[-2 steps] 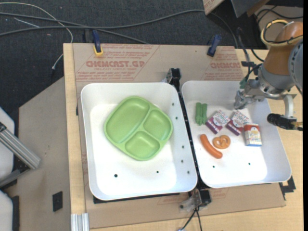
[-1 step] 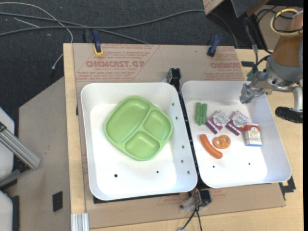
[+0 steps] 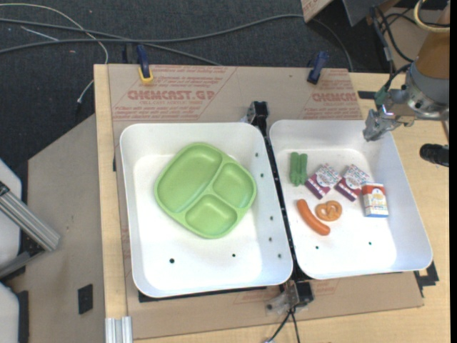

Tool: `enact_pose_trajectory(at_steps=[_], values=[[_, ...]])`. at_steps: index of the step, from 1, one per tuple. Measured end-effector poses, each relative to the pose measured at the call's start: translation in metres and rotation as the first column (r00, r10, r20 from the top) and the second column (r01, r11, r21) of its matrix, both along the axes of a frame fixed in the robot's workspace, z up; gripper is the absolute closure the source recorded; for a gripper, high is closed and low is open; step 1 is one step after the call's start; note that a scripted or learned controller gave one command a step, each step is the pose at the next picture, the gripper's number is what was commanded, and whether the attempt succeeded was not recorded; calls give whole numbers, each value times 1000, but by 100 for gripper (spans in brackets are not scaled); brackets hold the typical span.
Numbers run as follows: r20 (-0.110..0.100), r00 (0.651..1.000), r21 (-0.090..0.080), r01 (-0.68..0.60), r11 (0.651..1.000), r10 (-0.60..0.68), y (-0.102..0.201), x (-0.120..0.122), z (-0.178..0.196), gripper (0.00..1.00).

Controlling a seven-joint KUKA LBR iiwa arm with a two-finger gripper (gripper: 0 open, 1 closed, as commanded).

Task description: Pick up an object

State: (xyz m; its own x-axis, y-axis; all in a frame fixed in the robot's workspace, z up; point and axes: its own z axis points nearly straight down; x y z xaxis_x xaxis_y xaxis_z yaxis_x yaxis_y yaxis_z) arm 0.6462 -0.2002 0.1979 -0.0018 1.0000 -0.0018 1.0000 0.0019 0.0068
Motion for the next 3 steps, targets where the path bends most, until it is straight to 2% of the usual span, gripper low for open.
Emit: enact_pose_trajectory(at_steps=[1,2,3], values=[[1,1000,-1,1,1000,-1,0,2,49,100],[-9,1000,4,-2,1000,2,52,-16,58,100],[-9,1000,4,-2,1000,2,108,-27,58,100]])
